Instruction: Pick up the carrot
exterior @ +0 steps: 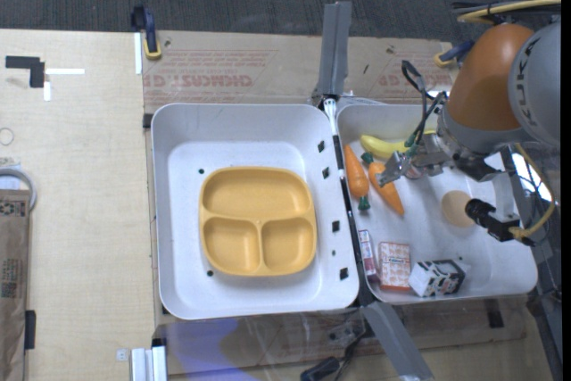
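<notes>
The carrot (356, 173) lies in the right bin (500, 285), against its left wall, long axis running from the far edge toward the near edge with the green stub nearest. A 2nd orange carrot-like piece (389, 191) lies just beside it, slanted, right under the gripper (393, 171). I cannot tell how its fingers stand. A banana (385, 144) sits close behind toward the far edge. The left wall leaves little room on that side; the bin's middle is more open.
</notes>
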Tool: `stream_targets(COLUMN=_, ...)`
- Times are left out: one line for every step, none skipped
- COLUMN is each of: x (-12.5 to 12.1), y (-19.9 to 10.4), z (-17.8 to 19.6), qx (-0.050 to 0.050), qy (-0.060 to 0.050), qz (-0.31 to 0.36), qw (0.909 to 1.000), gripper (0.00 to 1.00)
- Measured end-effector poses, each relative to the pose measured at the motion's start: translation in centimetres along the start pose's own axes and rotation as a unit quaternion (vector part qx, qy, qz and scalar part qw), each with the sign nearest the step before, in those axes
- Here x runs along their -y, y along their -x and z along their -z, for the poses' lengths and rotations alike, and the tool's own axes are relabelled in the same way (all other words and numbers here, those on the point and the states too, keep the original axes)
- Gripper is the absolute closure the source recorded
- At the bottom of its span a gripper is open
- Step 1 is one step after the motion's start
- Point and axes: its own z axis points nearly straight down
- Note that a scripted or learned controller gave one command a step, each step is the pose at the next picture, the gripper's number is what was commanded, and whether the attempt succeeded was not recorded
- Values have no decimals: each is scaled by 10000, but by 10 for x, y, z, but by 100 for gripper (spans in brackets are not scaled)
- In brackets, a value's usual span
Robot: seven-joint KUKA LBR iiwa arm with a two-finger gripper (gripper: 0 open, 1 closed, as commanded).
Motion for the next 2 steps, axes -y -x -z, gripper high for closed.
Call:
stream_targets(x=-20, y=11, z=-9, qx=86, qy=161, qz=975, qw=9951, gripper=0)
stream_targets(x=24, y=-31, z=61, qx=-56, qy=-100, qz=1575, qw=9875, gripper=0)
